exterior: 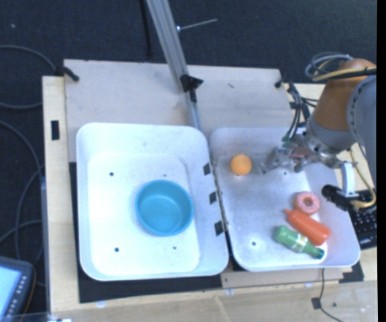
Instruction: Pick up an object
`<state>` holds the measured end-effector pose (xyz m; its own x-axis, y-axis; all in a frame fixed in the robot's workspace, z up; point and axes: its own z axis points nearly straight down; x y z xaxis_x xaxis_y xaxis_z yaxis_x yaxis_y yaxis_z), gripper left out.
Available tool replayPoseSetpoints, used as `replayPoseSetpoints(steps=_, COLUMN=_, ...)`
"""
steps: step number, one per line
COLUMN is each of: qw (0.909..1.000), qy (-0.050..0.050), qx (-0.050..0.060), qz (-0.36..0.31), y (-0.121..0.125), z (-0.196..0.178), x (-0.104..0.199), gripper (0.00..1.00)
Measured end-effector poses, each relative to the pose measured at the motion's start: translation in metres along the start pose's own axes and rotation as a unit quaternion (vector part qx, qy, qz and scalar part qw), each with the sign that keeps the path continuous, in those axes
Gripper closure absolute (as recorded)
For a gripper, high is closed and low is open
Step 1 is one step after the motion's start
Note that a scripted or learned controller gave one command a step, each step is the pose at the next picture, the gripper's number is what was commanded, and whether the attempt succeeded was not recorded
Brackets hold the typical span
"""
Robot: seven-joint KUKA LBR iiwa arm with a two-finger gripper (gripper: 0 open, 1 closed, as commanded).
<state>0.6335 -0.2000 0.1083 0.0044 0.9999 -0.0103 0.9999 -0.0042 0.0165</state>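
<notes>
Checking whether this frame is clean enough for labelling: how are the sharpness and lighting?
Camera view: overall soft, slightly blurry; even lighting, faint shadows; the white bins look bright, near washed out; the gripper is a dark, smeared cluster; the orange ball and blue bowl stay easy to read.

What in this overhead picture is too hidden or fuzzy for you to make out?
- Gripper, camera view: small and blurred; whether its jaws are open or shut is unclear.
- Arm: cut off by the right edge.
- Pink ring: partly overlapped by the orange carrot-like toy.
- Green bottle: label unreadable, too small.
</notes>
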Motion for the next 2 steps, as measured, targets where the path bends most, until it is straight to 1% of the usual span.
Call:
replayPoseSetpoints(steps=1, qw=1.0000, qy=0.002, qx=0.004, qz=0.000, y=-0.001, z=-0.012, x=0.000, gripper=1.00)
replayPoseSetpoints(steps=2, qw=1.0000, qy=0.005, qx=0.006, qz=-0.001, y=0.006, z=-0.059, x=-0.006, gripper=1.00)
